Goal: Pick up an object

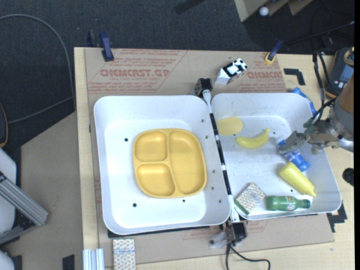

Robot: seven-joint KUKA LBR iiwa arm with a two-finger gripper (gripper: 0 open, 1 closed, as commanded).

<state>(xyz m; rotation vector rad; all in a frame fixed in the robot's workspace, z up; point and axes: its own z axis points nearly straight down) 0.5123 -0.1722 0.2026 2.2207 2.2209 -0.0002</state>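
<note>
My gripper (290, 144) hangs low over the right side of the right bin (256, 107), with the arm coming in from the right edge. Just below it lies a small blue object (300, 162), partly covered by the gripper. A yellow bottle-like piece (297, 178) lies right beneath the blue object. To the gripper's left is a banana (252, 140), and farther left a flat pale yellow piece (229, 126). A green bottle (287, 203) and a checkered packet (250, 197) lie along the bin's near edge.
The left bin (112, 151) holds a yellow divided plate (169, 163). A black and white toy (233, 70) sits on the board behind the bins. Blue clamps (106, 46) grip the board's far edge. Cables run along the right side.
</note>
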